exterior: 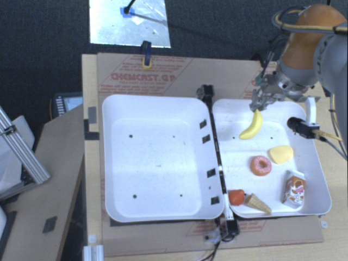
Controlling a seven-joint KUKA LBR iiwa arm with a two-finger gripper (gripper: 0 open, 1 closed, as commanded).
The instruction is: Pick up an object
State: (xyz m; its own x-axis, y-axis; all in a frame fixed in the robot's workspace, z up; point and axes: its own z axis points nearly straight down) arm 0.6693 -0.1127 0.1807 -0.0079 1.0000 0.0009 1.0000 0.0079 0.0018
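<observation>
One curved yellow plastic banana [252,126] under fingers [260,103] (grip state unclear), top end raised, probably lift attempt.

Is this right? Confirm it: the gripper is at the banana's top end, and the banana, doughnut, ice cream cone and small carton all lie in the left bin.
Wrong in one respect: the bin. In the camera view, the gripper is at the top end of the banana, but the banana, doughnut, ice cream cone and small carton all lie in the right bin, not the left.
</observation>
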